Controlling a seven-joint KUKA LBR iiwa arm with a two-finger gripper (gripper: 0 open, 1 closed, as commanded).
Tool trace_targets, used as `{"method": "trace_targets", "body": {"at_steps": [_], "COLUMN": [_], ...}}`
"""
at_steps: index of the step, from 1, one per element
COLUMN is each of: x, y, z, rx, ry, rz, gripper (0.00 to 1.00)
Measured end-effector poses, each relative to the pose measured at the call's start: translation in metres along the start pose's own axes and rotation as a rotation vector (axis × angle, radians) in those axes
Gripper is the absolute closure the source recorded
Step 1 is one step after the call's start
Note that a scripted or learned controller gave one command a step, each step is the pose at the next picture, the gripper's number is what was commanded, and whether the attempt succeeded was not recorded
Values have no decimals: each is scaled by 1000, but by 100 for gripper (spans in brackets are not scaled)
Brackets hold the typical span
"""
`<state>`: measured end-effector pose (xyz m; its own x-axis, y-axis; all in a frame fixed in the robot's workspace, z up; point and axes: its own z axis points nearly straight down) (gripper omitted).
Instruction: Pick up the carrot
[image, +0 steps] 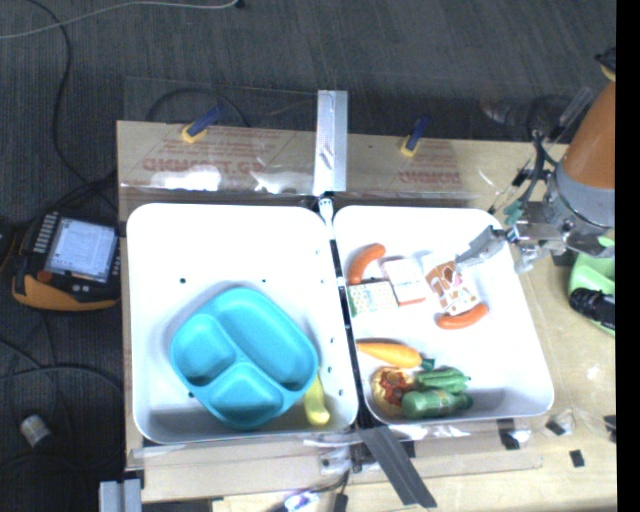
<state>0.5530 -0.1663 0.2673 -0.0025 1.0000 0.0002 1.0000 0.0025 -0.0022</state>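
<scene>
Camera view: hand (478, 247) perhaps above right bin (520, 330).

Lab: robot bench (500, 160), twin bins (150, 300)

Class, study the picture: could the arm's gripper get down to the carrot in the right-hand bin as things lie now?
Probably yes. The carrot lies uncovered on the floor of the right bin, with nothing on top. The gripper hangs over the same bin. The green vegetables sit close beside it, which may crowd the fingers.

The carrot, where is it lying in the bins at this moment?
The carrot lies in the right bin, near its left wall toward the front, just above the green vegetables and below the small cards.
</scene>
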Motion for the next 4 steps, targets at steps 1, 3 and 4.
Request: {"method": "trace_targets", "body": {"at_steps": [1,3,4], "x": [43,68,19], "y": [-51,-60,-66], "z": [110,160,115], "rx": [1,-24,-1], "ry": [2,5,-1], "rz": [-186,-621,-388], "gripper": [0,100,100]}}
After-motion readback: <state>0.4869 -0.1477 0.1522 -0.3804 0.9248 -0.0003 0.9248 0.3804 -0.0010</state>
